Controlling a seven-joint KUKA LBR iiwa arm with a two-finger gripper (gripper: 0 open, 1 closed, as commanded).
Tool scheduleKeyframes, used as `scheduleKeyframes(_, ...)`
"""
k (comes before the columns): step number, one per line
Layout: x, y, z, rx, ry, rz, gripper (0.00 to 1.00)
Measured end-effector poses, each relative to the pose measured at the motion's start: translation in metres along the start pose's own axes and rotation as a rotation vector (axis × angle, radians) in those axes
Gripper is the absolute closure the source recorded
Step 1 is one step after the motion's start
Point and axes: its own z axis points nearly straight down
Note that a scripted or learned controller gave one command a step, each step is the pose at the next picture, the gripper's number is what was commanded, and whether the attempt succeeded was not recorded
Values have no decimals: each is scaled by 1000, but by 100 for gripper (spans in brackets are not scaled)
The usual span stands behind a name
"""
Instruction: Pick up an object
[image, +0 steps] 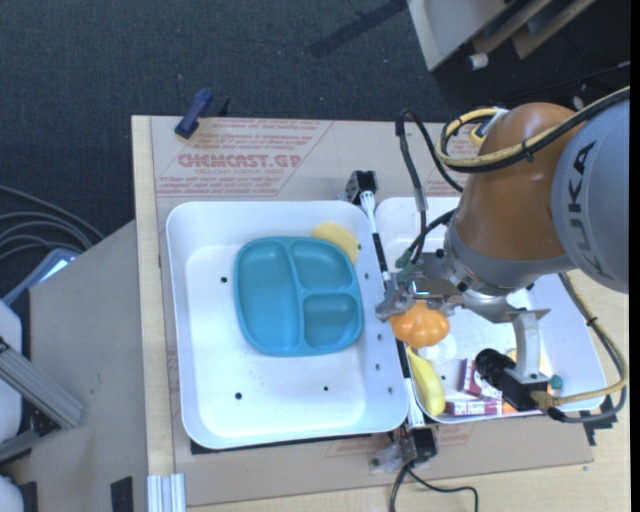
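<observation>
Hovering over the right bin (590, 330) near its left wall, gripper (405, 300) with finger state impossible to tell, orange fruit-shaped object (420, 326) just beneath it, yellow banana (428, 381) below that, blue divided plate (298, 295) in left bin (200, 330)

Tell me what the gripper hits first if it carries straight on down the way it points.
Most likely the orange fruit-shaped object, which sits right at the gripper, at the right bin's left edge beside the divider. Depth is unclear from this slanted view, so whether they already touch is uncertain.
</observation>
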Motion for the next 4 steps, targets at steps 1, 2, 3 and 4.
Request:
scheduleKeyframes(1,0,0,-10,0,0,-1,100)
scheduleKeyframes(2,-65,0,-7,-1,-1,1,100)
scheduleKeyframes(3,-61,59,4,-4,-2,0,100)
scheduleKeyframes(4,-70,15,-18,0,0,1,100)
